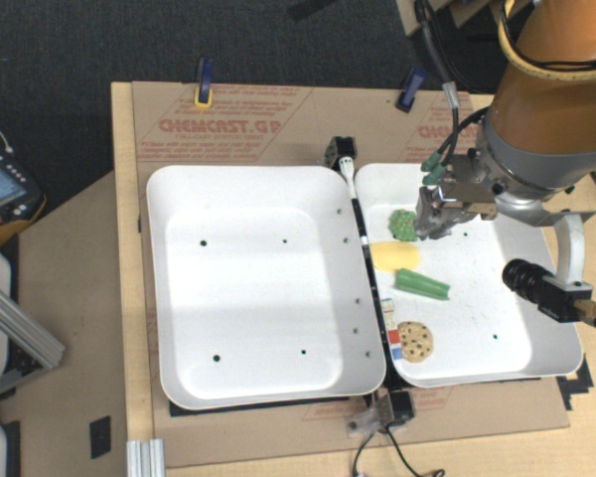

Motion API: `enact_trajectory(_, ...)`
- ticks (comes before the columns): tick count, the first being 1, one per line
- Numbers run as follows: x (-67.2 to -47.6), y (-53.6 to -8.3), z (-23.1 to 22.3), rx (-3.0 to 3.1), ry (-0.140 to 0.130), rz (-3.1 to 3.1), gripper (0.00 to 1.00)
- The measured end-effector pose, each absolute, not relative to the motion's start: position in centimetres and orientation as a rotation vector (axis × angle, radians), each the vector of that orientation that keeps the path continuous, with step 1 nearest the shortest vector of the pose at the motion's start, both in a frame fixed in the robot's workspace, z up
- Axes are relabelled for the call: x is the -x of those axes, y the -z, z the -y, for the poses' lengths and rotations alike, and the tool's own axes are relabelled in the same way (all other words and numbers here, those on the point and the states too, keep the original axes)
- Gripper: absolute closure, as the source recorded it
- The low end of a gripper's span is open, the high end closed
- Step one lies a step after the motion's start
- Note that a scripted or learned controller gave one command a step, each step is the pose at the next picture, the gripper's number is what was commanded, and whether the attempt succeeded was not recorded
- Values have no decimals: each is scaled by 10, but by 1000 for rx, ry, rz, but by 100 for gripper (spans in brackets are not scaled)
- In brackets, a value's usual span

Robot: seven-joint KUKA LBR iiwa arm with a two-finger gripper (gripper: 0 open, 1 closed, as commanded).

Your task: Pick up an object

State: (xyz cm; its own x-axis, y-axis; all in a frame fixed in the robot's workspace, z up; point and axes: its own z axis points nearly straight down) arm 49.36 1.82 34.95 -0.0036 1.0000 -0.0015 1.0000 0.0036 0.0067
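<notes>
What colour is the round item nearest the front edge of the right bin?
Tan with dark specks, like a cookie, seen in the camera view, in the right bin.

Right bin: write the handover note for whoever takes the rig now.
Gripper: low in the right bin, right beside the green broccoli piece; whether it grips anything cannot be told from here.
Things, all in the right bin along its left side: broccoli piece at top, yellow piece below it, green stick next, cookie nearest the front, with a small red and blue item at the wall.
Done: nothing seen lifted.
Left: grasp one object and raise it.
</notes>
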Motion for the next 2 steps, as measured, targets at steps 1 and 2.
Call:
enact_trajectory(1, -494, -360, -18, -2211, -7, -2221, 100)
enact_trajectory(2, -478, -336, -66, -2218, 4, -2230, 100)
